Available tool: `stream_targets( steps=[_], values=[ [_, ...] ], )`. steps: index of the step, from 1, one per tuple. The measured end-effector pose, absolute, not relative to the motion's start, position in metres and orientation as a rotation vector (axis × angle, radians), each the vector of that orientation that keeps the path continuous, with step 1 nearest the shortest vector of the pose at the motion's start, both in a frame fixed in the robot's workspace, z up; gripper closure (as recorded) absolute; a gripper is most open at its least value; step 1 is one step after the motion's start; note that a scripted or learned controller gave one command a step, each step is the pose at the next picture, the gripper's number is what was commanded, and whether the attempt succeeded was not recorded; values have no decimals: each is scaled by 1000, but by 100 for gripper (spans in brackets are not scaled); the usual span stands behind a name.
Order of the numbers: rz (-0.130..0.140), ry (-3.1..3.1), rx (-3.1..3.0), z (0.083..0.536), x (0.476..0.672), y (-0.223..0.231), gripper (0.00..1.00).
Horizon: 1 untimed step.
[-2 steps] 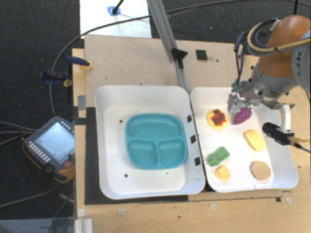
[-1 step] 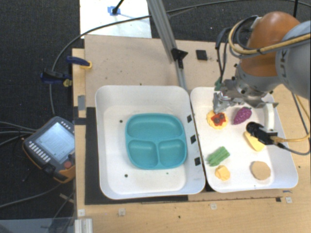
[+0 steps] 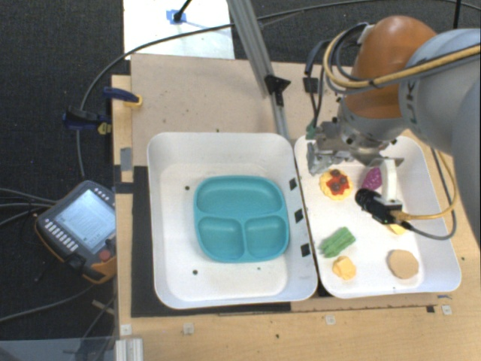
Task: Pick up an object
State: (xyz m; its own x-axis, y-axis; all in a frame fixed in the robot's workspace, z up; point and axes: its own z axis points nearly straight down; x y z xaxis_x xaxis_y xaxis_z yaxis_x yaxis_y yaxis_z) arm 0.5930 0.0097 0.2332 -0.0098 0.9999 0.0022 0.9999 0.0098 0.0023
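Tool (image 3: 325, 159) grip cannot tell, above pizza toy (image 3: 335, 183), purple piece (image 3: 372, 177) beside

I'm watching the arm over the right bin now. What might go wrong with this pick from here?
The end effector sits at the bin's back left corner, close to the right bin wall, so it may scrape the rim. The pizza toy and purple item lie close together, so a grab may nudge one away. The yellow cable trails across the bin and might snag items.

Tray (image 3: 242, 218) in left bin (image 3: 173, 277), probably centred.
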Motion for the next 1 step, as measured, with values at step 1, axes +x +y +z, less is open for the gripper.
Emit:
stream_targets(
  steps=[1],
  values=[
    [3, 2234, 2211, 230, 583, 73, 100]
  ],
)
